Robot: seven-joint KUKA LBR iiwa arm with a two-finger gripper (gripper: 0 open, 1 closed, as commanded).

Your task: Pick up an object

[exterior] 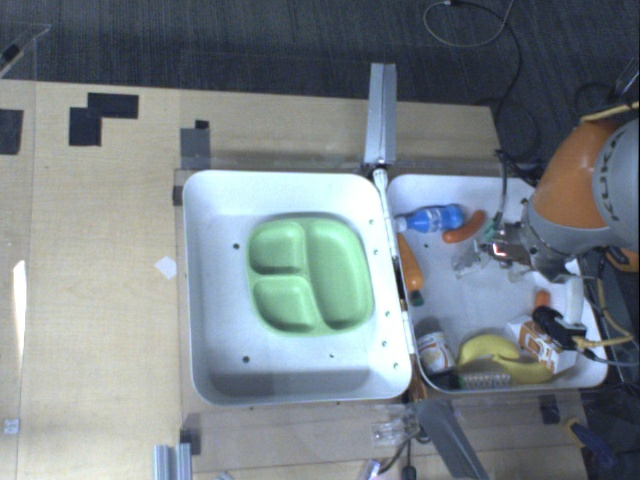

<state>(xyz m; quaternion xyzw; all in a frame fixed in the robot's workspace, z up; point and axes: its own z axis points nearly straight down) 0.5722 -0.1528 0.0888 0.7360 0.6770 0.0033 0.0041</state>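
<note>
Wooden counter, two white bins. Right bin [470, 313]: clear plastic bottle with blue cap [432, 218] near far edge, yellow banana [497, 353] at near edge. Gripper [497, 250] over middle; grip state unreadable. Approach step; next: descend onto one object.

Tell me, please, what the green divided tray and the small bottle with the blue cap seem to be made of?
The green divided tray looks like moulded plastic, matte with a soft sheen: one even colour, with rounded compartment edges. The small bottle seems to be thin clear plastic, since its body looks pale and see-through beside the blue end, though it is too small to be sure.
</note>
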